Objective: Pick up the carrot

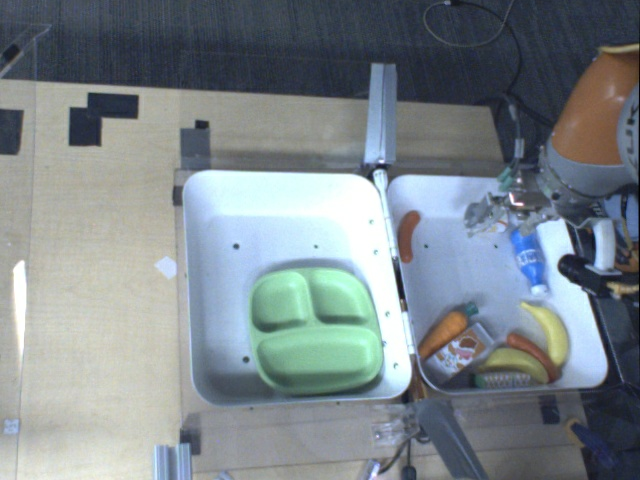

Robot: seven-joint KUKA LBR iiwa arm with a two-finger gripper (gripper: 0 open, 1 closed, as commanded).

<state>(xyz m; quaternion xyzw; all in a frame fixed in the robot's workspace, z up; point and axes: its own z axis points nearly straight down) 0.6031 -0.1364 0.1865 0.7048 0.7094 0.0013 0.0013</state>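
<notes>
Two white bins side by side mid-frame: left bin (210,268) with a green divided plate (315,330), right bin (440,268) with the rest. Carrot (442,334) low in the right bin near its left wall, tilted, touching a small snack packet (462,353). Sausage (408,236) upper left of that bin; bananas (545,336) at lower right. Gripper (497,211) at upper right, above the bin floor beside a blue bottle (529,258); fingers slightly spread, nothing between them.
</notes>
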